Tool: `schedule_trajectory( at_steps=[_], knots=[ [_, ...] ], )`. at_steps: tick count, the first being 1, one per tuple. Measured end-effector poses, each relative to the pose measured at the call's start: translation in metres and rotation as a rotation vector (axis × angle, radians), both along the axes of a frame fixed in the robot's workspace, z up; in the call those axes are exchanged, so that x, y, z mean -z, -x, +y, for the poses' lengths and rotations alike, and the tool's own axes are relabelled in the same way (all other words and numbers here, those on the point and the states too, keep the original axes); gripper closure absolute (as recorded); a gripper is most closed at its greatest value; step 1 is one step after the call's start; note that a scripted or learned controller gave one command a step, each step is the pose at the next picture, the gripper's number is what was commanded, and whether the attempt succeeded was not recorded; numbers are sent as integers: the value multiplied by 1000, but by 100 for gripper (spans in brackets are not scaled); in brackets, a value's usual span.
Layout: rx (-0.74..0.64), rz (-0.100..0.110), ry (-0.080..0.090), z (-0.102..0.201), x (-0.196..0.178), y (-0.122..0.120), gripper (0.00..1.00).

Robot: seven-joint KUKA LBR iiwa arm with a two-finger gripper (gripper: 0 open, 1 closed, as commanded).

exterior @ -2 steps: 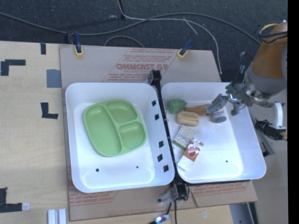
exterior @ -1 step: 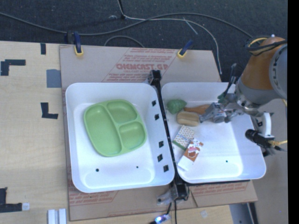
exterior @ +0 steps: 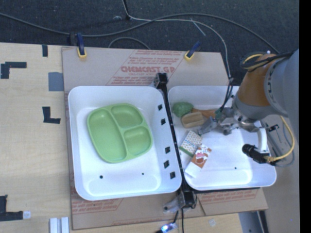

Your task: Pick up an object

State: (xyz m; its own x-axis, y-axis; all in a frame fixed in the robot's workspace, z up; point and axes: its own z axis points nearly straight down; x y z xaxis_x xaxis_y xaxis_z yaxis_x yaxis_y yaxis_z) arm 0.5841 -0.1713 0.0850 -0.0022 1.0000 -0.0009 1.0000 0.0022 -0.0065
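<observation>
Gripper (exterior: 210, 125) reaches beside a tan wooden brush (exterior: 194, 118), finger state unclear; glossy green 3-compartment plate (exterior: 119, 132); cardboard (exterior: 146, 69) printed "CHEMCAST GP".

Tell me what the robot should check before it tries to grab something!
1. Things to grab are in the right bin: ok.
2. Tool is over that bin, near the wooden brush: ok.
3. Something between the tool's tips: cannot tell.
4. Brush has free space around it: not ok, the green thing touches it.
5. Patterned packet and red-and-white packet lie apart from the brush: ok.
</observation>
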Motion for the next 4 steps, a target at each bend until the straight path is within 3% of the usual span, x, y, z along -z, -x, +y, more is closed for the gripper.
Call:
schedule_trajectory(
  at_steps=[1,4],
  knots=[
    [0,0,-2,1,-12,-1,100],
    [0,-8,-1,-1,-158,11,100]
  ],
)
